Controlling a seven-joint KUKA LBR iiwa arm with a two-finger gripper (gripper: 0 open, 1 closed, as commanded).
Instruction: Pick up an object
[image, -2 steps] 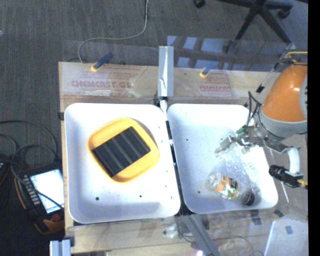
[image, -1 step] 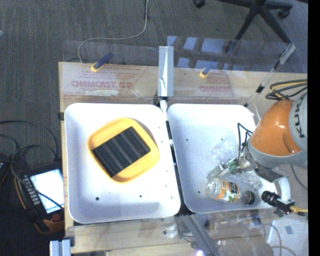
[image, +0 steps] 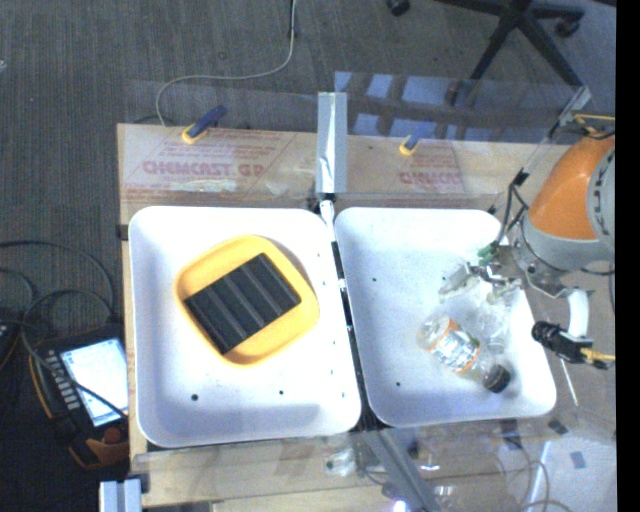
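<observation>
Arm over right bin, bottle not yet lifted.

Gripper (image: 492, 272) hangs at right-centre of frame just above the clear plastic bottle (image: 462, 347), which lies on its side, dark cap toward lower right, likely lining up a grab; grip state: cannot tell. Right bin (image: 400, 262) wall close by. Yellow tray with black grille (image: 247, 298) sits in left bin (image: 160, 390), well apart.

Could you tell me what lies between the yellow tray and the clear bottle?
In the camera view, bare white bin floor and the two bins' adjoining rims separate the yellow tray from the bottle.
</observation>
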